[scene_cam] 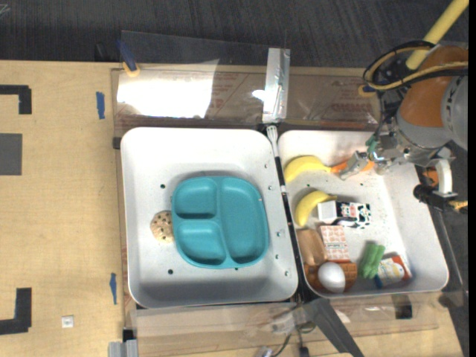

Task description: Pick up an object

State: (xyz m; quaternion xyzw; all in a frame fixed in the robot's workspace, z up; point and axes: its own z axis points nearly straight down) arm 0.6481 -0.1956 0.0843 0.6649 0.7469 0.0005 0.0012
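The right bin [416, 222] holds a pile of small items: two yellow bananas [305, 168] at its left wall, a small orange piece [348, 168], a black-and-white carton [349, 213], a pink packet [335, 242], a white egg [332, 276] and a green item [370, 259]. My gripper [381, 152] hangs low over the bin's far right part, just right of the orange piece and very close to it. Whether it touches the piece is not visible.
The left bin [141, 199] holds a teal divided plate [221, 220] with a cookie [161, 226] beside it on the left. A clear plastic sheet [193, 88] and a metal strip [276, 84] lie behind the bins. Yellow and black cables [401, 58] loop above the wrist.
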